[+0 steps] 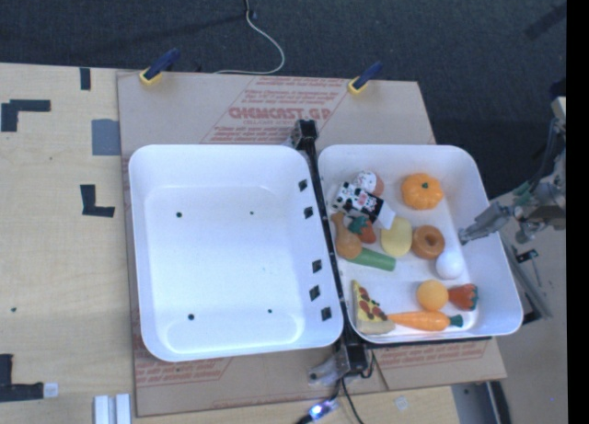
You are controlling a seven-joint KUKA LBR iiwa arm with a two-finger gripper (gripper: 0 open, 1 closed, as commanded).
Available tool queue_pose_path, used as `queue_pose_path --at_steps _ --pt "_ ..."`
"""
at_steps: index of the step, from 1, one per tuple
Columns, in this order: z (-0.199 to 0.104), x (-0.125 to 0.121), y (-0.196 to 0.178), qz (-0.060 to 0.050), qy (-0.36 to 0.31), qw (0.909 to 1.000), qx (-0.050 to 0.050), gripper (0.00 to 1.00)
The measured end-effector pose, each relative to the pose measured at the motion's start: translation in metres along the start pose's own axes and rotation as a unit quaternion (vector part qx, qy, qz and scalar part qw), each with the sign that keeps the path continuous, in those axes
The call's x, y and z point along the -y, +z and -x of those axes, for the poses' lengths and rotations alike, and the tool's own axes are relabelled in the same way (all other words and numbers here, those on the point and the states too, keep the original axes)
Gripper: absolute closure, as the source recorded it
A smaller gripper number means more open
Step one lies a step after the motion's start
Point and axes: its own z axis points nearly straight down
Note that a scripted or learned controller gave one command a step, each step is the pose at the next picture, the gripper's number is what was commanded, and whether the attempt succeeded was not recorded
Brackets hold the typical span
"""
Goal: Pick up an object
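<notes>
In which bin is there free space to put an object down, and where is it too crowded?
The left bin has a bare floor from wall to wall. In the right bin, a small patch lies free between the pumpkin and the far rim; toys crowd the rest, from the cow to the carrot.

The bench (55,303) has a light wood-grain top with several dark rectangular marks on its left part. A brown cardboard sheet (267,109) with red printing lies flat on it. Two yellow-and-blue clamps, the left clamp (158,65) and the right clamp (364,74), sit at the sheet's far edge. The left bin (147,257) and the right bin (488,257) rest side by side on the sheet, inner rims touching.
</notes>
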Motion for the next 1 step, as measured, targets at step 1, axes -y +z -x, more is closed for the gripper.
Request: queue_pose_path --at_steps 1 --pt "-0.0596 -0.0018 0.183 -0.008 -0.001 1.0 -0.004 0.0"
